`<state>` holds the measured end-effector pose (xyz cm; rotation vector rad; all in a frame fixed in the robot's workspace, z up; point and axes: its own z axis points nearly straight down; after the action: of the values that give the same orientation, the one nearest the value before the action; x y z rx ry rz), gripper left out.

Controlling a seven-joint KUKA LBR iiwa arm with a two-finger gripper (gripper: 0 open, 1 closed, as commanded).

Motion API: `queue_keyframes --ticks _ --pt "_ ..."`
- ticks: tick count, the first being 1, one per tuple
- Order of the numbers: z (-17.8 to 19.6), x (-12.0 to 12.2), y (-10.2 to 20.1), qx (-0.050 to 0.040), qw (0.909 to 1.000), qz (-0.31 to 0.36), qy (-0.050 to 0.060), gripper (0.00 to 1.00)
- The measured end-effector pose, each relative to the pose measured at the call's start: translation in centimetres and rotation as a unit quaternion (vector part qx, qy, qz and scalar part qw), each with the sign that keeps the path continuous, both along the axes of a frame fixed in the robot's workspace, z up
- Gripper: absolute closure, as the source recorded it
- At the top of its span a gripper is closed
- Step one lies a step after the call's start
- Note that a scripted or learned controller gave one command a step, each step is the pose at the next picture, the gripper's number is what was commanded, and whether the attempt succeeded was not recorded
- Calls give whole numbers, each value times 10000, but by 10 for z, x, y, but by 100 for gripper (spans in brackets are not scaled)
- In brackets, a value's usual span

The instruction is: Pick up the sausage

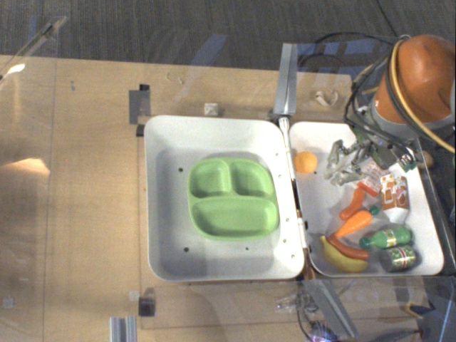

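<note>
Over the right bin I have the arm reaching in from the right, its orange band above the wrist, with the gripper hanging in the far-left part of that bin. Its metal fingers look spread rather than pressed together, and I see nothing between them, so I count the jaws as parted and empty.

My target, the sausage, is what I take to be the reddish-orange link lying at a slant in the middle of the same bin, just near of the gripper and beside a small red-and-white carton. I am not fully certain of it: a second reddish strip lies across the banana at the near edge, and it could be the sausage instead. An orange carrot lies between the two, and a green bottle and a can sit at the near right. A small orange ball rests at the far left, close to the gripper.

The left bin holds a green divided plate.

By my judgement the task is at the approach stage: nothing is gripped, nothing lifted. Left to do are lining up over the link, descending, closing on it, and raising it free of its neighbours.
</note>
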<state>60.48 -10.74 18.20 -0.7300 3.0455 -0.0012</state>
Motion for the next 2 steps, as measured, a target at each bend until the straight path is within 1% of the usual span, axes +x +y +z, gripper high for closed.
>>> queue_keyframes --ticks 1,2 --pt "72 -90 -64 -24 9984 564 -13 100" --pt "49 -14 -48 -2 9999 -170 -5 100"
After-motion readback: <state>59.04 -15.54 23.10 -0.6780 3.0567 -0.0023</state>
